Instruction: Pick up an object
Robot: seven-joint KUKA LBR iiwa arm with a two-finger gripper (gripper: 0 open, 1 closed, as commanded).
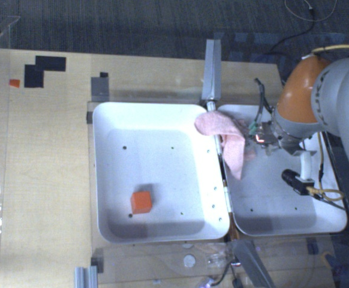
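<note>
A pale wooden bench [42,179] carries two shallow white bins; a soft pink cloth [225,137] drapes crumpled over the wall between them, hanging into the right bin [282,218]; the gripper [259,135] sits just beside its right edge, its grip impossible to tell; an orange block [141,202] lies in the left bin [162,161].

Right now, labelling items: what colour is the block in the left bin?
Orange block, camera view.
</note>
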